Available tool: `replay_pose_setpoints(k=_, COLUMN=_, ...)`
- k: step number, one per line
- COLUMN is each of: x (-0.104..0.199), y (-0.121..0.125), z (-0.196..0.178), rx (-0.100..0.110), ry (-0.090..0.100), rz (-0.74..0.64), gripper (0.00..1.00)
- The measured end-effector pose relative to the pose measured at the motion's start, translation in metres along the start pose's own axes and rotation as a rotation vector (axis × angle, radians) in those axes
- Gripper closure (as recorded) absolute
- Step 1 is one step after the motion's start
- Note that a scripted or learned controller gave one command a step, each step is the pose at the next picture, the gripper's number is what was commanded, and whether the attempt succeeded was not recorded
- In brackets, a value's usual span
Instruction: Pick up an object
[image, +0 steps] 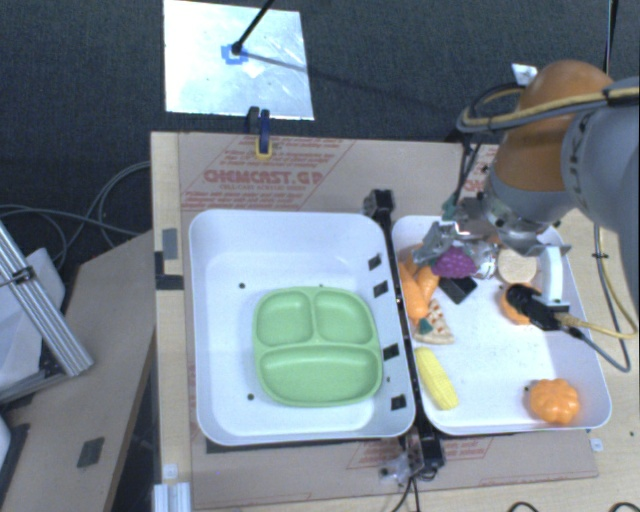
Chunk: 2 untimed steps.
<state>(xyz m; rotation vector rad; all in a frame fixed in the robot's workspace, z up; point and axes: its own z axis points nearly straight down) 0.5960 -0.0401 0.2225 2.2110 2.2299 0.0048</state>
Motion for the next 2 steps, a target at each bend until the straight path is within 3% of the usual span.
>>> replay_pose_setpoints(k=2, x=-0.003, y=0.015, z=-0.010, rx=0.000, ry=-0.001, rz=0.002, gripper=1.00)
